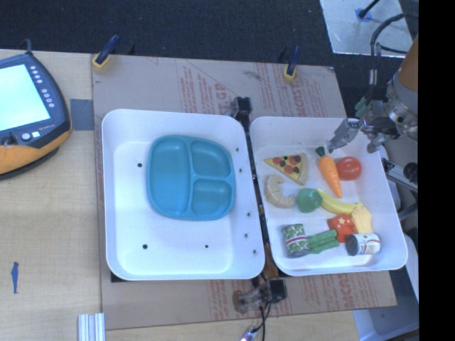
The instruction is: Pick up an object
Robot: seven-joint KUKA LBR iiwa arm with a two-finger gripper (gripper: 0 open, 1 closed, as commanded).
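The arm's two-finger tool (357,135) hangs over the far right corner of the right-hand shallow white bin (395,212), its two grey fingers spread apart with nothing between them. One finger (340,138) points down toward the leafy top of the orange toy carrot (328,175), stopping just short of it as far as this slanted view lets one judge; the other finger sits just above the round red toy tomato (348,168), which lies touching the carrot's right side.

Left of the carrot rests a toy pizza slice (288,166) with dark toppings, and below that a pale, curved croissant-like pastry (278,191). A round green toy fruit (308,200) lies below the carrot's tip, touching a yellow toy banana (338,204) that runs away to its right. Further from the carrot, toward the bin's near edge, lie a small labelled can (293,239), a green bumpy pickle-like toy (322,242), a red piece with a star shape (343,225), a pale yellow wedge (362,219) and a small white bottle with a red cap (363,244) on its side.

Well left of the carrot, the left-hand white bin (117,204) holds a blue plastic divided plate (190,177) with three sections. Farther left still, on the wooden worktop (50,233), sits an orange-edged control pendant with a pale screen (25,116).
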